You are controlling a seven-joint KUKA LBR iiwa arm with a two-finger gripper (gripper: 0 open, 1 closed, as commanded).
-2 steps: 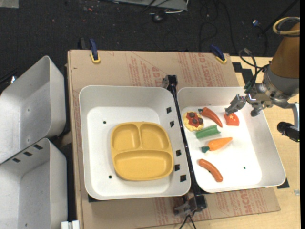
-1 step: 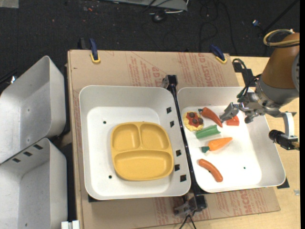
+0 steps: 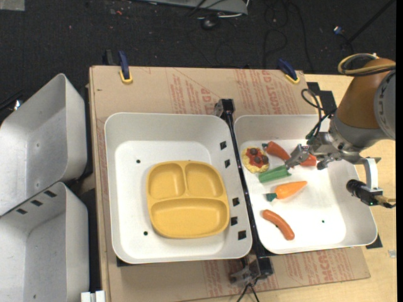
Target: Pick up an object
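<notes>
Counter: brown board carrying two white bins, above a dark, cable-strewn floor.
Left bin: yellow divided plate.
Right bin: toy carrot, sausage, pizza, green piece.
Gripper: low over the green piece; fingers' grip cannot be told.

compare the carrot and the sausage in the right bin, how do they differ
The carrot is orange with a green stem end; the sausage is red-orange all over. The carrot tapers to a point, while the sausage is rounded at both ends. The carrot lies nearer the bin's middle, the sausage nearer the front wall. Both are small toy foods lying flat on the right bin, untouched.
</notes>
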